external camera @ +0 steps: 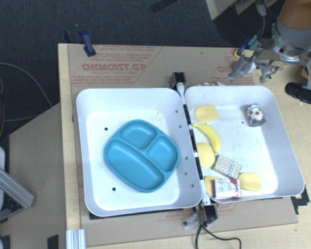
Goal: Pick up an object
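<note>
The grey arm (295,25) enters at the upper right, orange band above the wrist, its gripper (254,70) pointing down-left with the two fingers spread apart.

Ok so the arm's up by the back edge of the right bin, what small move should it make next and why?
Probably bring the gripper forward and down toward the small round ball. The gripper hangs above the far rim of the right bin, with nothing visible in it. The ball lies nearest, apart from the yellow pieces crowded along the divider.
</note>
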